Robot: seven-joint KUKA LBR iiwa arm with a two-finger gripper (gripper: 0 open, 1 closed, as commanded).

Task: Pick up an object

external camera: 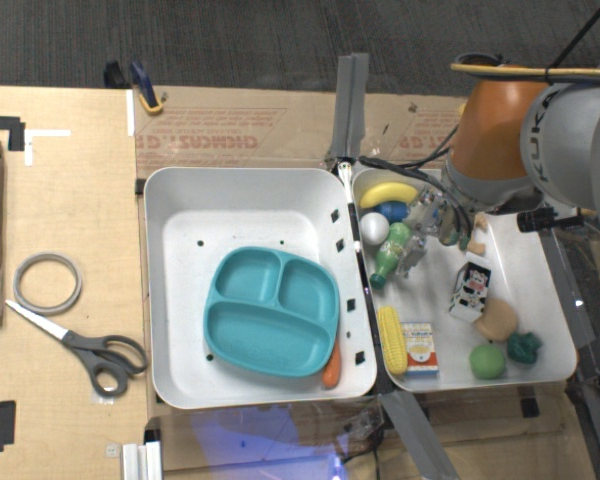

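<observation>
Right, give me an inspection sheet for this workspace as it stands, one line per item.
Surface: wooden bench bearing a left bin and a right bin, side by side.
Job's things: right bin holds a banana, white ball, green bottle, corn cob, small carton, black-and-white box, green ball, dark green toy.
Clutter: teal divided plate and carrot in left bin; scissors and tape roll on the bench.
Grippers: gripper low in the right bin beside the bottle; holds nothing visible.
Cables: black cable top right.
Surroundings: dark carpet.
</observation>
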